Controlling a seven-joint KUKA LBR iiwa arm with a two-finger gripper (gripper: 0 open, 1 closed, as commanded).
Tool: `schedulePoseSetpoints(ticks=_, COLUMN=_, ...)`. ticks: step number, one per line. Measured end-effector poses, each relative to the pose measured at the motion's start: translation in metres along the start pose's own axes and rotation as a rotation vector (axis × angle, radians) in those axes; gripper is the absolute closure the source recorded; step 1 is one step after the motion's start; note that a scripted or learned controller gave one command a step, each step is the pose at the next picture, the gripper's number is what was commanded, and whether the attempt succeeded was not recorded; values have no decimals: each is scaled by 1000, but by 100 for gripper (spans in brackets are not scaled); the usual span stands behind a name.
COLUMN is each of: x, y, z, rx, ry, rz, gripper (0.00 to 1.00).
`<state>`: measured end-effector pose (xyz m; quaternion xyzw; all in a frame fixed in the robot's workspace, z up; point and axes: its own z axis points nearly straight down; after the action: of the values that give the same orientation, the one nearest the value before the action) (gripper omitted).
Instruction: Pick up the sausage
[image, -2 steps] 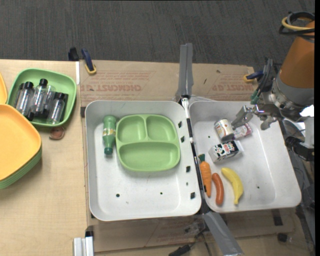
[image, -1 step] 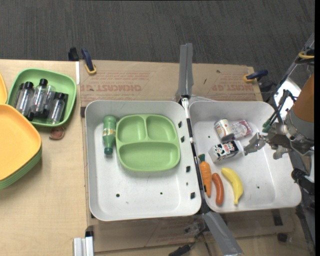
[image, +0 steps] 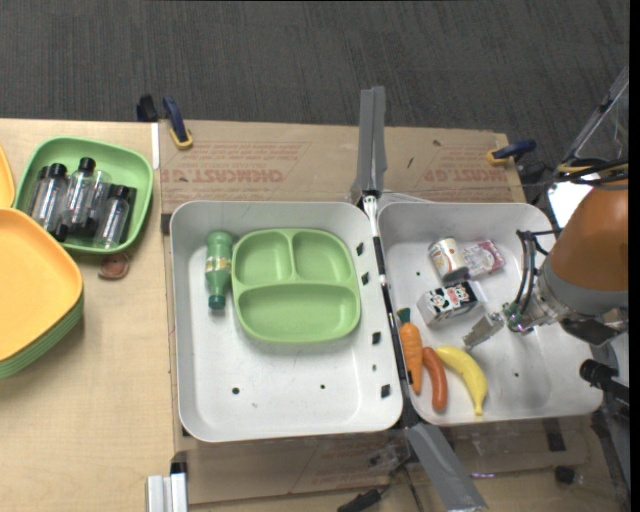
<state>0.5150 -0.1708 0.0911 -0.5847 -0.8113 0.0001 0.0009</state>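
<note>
Near the left wall of the right bin (image: 520, 225), toward its near edge, lies the sausage (image: 436, 381), a short red-orange link stretched near to far. It is hemmed in: a carrot (image: 411, 348) lies alongside it on the left, touching or almost touching, and a banana (image: 468, 373) curves just beside it on the right, so I judge any descent must thread between the two. Farther back in the same bin sit a small black-and-white carton (image: 448, 301), a can (image: 444, 255) and a pink packet (image: 483, 257), all clear of my target. My gripper (image: 484, 331) hangs over the middle of this bin, right of the banana and apart from the sausage, with nothing between its fingers; how far apart they stand I cannot tell from this angle. Across the divider, the left bin (image: 290, 400) holds a green divided tray (image: 295, 284) and a green bottle (image: 218, 267), neither in my way.
</note>
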Motion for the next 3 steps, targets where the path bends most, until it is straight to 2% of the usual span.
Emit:
schedulePoseSetpoints(ticks=1, x=35, y=-15, z=0, rx=0, ry=0, rz=184, gripper=0)
schedulePoseSetpoints(ticks=2, x=72, y=-17, z=1, rx=3, ry=1, rz=490, gripper=0)
schedulePoseSetpoints(ticks=3, x=71, y=-17, z=-7, rx=4, ry=0, rz=495, gripper=100)
